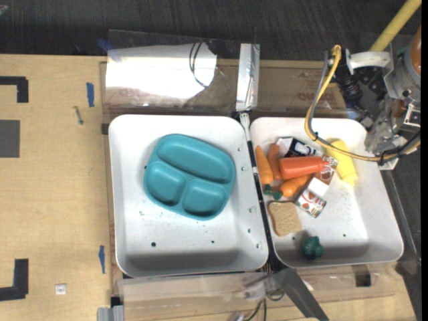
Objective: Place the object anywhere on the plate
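The bench holds two white bins; the teal plate lies bare in the left one. You cannot tell the gripper state; the carrot awaits transfer

Dark carpet floor; tan wooden bench; bright overhead glare.

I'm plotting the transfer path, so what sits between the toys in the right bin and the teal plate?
The raised rims where the two bins meet lie between the toy pile and the teal plate. Nothing rests on the plate's compartments.
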### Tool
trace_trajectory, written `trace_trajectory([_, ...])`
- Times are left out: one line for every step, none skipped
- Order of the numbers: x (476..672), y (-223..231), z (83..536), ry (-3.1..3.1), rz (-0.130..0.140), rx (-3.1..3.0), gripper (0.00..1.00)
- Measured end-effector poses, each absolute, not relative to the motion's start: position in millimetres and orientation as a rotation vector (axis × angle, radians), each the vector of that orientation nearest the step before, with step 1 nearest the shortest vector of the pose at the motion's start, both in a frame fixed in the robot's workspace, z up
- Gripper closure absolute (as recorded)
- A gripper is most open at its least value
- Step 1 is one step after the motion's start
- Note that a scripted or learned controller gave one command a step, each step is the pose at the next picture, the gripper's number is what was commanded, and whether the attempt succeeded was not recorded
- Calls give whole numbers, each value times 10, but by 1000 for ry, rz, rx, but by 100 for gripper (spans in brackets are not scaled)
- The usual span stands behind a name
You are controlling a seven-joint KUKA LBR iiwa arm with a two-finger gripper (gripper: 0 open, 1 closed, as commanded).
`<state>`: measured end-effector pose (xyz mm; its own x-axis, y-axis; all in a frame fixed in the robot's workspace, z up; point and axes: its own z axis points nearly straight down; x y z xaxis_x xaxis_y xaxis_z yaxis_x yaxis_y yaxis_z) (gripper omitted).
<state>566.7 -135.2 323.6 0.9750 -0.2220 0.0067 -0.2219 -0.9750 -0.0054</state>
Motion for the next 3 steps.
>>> trace_trajectory([4953, -1649, 2618, 316, 7, -3121, 100])
trace_trajectory([4867, -2087, 2419, 317, 3, -3121, 100])
trace_trajectory([5197, -1458, 3679, 310, -11, -3121, 100])
